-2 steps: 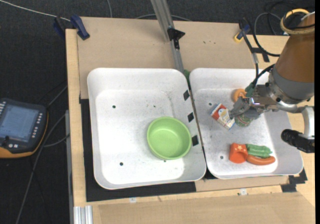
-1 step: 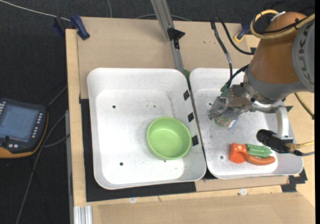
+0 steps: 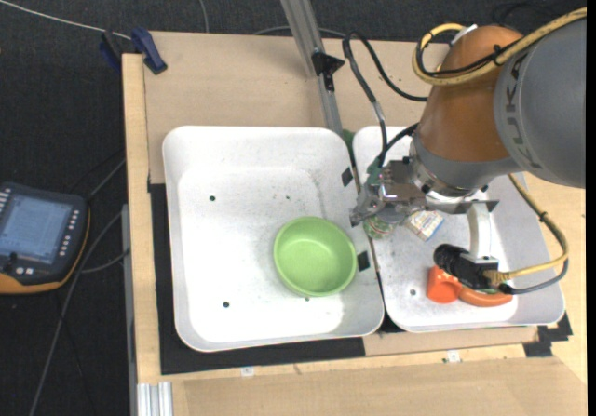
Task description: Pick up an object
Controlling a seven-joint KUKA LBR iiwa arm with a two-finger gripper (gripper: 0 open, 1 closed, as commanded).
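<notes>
Hand (image 3: 372,212), low at the edge of the shallow white bin (image 3: 242,172) holding a round green plastic bowl (image 3: 315,256), presumably our target; grip we cannot tell.

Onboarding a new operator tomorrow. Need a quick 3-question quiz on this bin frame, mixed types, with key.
1. True or false: the orange object lies in the right bin.
2. Where is the green bowl? A) in the left bin B) in the right bin C) on the bare bench
3. Short answer: is the gripper nearer the green bowl or the orange object?

Key: 1 true; 2 A; 3 green bowl.
</notes>
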